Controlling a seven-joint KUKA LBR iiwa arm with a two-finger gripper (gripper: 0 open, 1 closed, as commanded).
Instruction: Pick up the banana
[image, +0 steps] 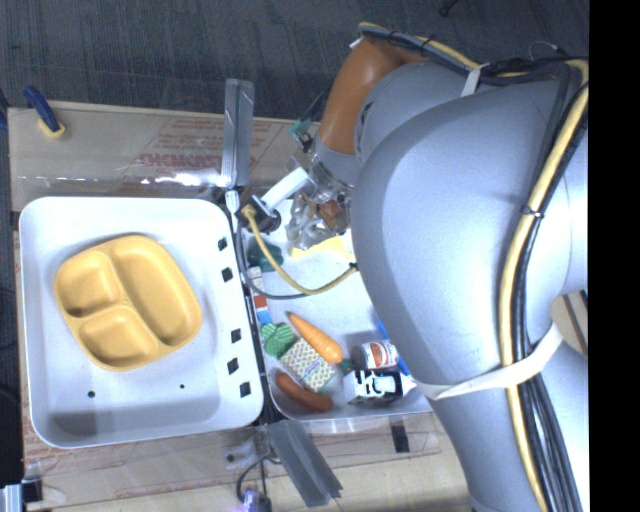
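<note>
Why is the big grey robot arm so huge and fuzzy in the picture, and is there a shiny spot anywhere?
In the camera view, the arm sits close to the lens, so it looms large and looks soft-edged, hiding much of the right bin; a bright glare streak runs above the left bin; the yellow tray is evenly lit, with soft shadows in its compartments.

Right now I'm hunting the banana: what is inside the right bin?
Visible in the right bin: a carrot, a sausage, a can. The arm covers the rest, so no banana can be confirmed.
</note>
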